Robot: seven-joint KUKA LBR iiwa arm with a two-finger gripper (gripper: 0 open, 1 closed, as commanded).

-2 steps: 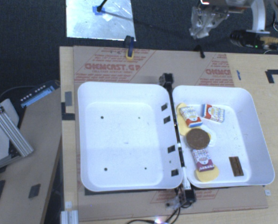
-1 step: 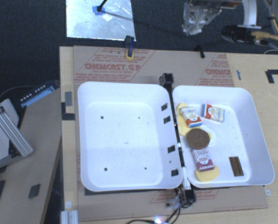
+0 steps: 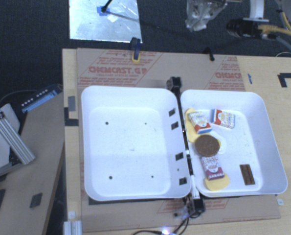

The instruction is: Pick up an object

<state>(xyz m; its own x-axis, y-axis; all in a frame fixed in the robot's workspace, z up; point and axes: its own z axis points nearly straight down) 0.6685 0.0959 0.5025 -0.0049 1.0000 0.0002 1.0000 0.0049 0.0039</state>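
Note:
The right bin holds several small items. Two red-and-white packets lie near its back left, partly on a yellow piece. In front of them sits a brown round disc. A red packet rests on another yellow piece at the front, and a brown bar lies to its right. My gripper hangs high above the bench's far edge, well beyond the right bin, with nothing seen in it.
The left bin adjoins the right one along a black hinged divider. A shiny metal sheet lies on the floor at the back left. A yellow-blue clamp grips the cardboard's far edge. An aluminium frame stands at far left.

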